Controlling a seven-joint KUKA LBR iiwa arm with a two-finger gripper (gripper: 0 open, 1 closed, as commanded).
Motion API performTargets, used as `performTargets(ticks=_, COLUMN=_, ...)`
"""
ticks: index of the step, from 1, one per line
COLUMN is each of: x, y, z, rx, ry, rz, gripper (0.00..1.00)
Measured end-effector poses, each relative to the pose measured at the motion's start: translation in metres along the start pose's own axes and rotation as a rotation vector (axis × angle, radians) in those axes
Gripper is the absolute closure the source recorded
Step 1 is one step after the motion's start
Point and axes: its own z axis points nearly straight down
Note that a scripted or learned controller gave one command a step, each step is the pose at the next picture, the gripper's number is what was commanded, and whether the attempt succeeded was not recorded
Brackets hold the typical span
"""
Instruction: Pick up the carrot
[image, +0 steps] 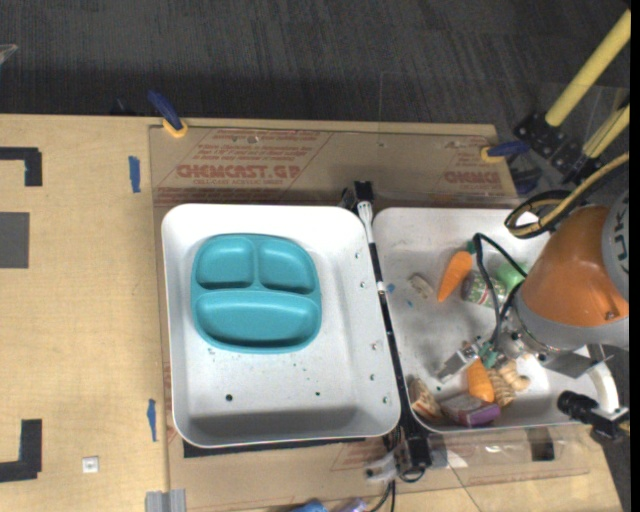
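The carrot (456, 273) is orange and tapered, and it lies tilted in the upper middle of the right bin (420, 240). My gripper (482, 354) hangs below the orange-banded wrist (570, 285) in the lower part of that bin. It is well below the carrot and apart from it, right above a small orange toy (480, 383). The wrist hides the bin's right side.
A teal divided plate (257, 291) rests in the left bin (200, 400). Near the carrot are a small brownish piece (421, 287) and a green-topped item (490, 288). A purple piece (470, 412) and brown bits (427, 402) crowd the right bin's front edge.
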Motion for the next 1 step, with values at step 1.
performTargets(ticks=1, x=-0.0013, y=0.0031, z=-0.0118, rx=-0.008, ry=-0.006, rz=-0.002, gripper=1.00)
